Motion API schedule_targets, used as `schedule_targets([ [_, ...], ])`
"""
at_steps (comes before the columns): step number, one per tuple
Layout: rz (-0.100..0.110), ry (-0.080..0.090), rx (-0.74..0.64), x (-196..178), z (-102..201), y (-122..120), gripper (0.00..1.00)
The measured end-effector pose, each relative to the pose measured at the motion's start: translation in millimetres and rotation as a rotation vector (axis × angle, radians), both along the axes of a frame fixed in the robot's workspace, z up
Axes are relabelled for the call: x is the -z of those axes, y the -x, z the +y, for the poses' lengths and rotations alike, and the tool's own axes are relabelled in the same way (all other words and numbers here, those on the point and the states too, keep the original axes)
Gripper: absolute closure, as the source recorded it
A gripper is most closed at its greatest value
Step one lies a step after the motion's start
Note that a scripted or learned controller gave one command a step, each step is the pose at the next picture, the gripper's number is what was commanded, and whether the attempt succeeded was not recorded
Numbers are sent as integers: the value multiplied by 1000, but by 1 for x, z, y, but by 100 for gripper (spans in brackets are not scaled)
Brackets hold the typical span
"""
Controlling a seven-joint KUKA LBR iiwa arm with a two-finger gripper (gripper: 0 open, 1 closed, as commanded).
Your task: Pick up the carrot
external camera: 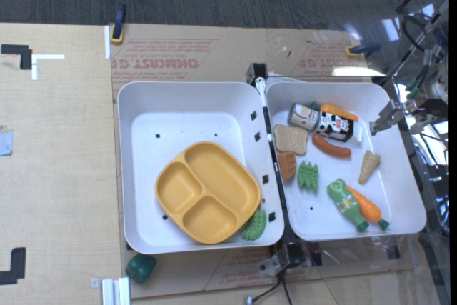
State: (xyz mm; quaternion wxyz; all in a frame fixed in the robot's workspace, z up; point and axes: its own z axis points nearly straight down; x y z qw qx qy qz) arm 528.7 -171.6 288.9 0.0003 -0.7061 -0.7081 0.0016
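Note:
The carrot (368, 208) is orange with a green stub. It lies at a slant near the front right corner of the right bin (400, 225), touching a green bottle (346, 204) on its left. My gripper (380, 123) hangs at the right bin's far right rim, well behind the carrot and apart from it. Nothing is visibly held in it.
The right bin also holds a can (305, 115), a black-and-white carton (335, 126), a sausage (332, 147), bread slices (290, 139), a leafy green piece (308, 174) and a tan wedge (369, 166). A yellow divided plate (207, 191) and a green vegetable (255, 225) lie in the left bin (143, 111).

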Motion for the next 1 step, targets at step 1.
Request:
schedule_targets([
  [1,1,-3,-135,156,-8,35,0],
])
